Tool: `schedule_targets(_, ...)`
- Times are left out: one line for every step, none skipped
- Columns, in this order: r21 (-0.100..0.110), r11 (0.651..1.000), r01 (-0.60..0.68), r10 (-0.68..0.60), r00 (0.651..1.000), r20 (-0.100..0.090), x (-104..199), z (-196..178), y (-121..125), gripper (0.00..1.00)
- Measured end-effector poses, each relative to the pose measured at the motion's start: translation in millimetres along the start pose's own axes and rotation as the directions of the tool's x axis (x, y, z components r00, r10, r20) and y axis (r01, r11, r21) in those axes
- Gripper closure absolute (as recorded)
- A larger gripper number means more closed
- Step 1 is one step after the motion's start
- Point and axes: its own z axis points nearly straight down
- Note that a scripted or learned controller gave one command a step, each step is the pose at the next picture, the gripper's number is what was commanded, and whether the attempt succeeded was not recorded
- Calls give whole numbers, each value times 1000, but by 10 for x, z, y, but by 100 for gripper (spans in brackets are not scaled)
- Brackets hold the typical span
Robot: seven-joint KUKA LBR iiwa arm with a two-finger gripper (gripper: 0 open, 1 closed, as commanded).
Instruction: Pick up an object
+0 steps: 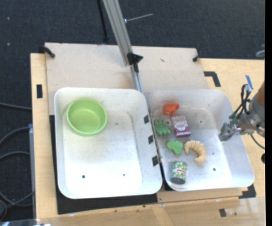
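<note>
Gripper point(226, 131) hovering at the right bin's point(230, 173) right edge, its state impossible to tell, croissant point(196, 149) lying just left of it, 5 other items sitting farther left.

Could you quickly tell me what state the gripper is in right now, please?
Gripper: at the right bin's right side, apart from the objects; whether it is open or closed cannot be told.

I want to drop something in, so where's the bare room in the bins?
Left bin: bare right of and below the bowl. Right bin: bare along its right side near the hand; crowded at left, from carrot to can.
</note>
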Motion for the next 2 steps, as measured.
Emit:
schedule_targets(1,1000,0,0,1000,0,-17,-361,21,100)
schedule_targets(4,1000,5,-5,1000,-4,577,-344,212,100)
